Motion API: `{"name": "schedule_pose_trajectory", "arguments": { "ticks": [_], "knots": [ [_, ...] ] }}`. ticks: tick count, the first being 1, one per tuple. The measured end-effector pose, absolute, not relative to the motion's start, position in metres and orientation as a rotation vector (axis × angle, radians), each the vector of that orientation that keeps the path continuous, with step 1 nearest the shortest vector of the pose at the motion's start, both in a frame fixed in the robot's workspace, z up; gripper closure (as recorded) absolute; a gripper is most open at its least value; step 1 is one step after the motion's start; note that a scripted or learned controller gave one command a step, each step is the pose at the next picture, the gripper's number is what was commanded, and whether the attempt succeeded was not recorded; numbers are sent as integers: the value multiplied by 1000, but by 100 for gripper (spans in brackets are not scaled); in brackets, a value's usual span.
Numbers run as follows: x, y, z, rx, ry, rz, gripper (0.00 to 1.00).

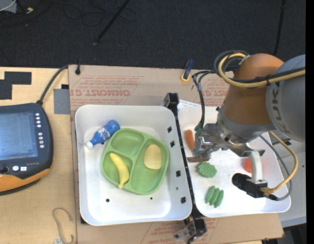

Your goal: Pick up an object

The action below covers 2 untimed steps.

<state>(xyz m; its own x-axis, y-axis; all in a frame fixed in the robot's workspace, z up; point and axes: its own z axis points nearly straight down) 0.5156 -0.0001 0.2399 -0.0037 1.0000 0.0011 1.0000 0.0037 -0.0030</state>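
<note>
Reaching in from the right, the grey arm holds its gripper low over the right bin, close to that bin's left wall. Gripper state: released or clenched cannot be told, as the wrist covers most of it.

Right bin contents:
- An orange piece lies just left of the gripper, near the wall.
- A round knobbly green piece lies just below the gripper in the view. It appears to sit apart from it, though the gap is hard to judge.
- A ridged green piece lies nearer the front edge.
- A red piece lies to the right of the knobbly one and is partly hidden.

Left bin contents:
- A green divided plate carries a banana in a left-hand compartment and a pale yellow piece in the right-hand one.
- A blue and white bottle lies on its side just beside the plate's upper left rim.

A control tablet rests on the bench, well left of both bins.
</note>
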Motion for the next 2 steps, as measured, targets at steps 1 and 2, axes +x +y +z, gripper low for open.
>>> {"name": "schedule_pose_trajectory", "arguments": {
  "ticks": [1, 2],
  "knots": [
    [524, 30, 219, -2216, -2220, 6, 100],
    [514, 21, 221, -2219, -2219, 6, 100]
  ]
}}
